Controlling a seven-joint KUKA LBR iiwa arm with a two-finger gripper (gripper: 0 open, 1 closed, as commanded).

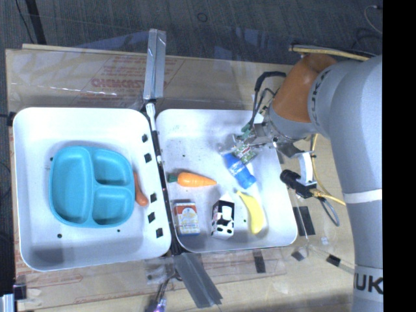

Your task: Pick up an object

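Hovering claw (242, 149) above blue bottle (242, 172).

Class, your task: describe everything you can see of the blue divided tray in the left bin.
The blue divided plastic tray is a rounded rectangle in bright sky blue, moulded into three compartments: one long section along its left side and two smaller ones on its right. It looks smooth and slightly glossy. It lies flat, open side up, on the floor of the left white bin, turned a little askew. A small orange carrot-like piece lies against its right edge.
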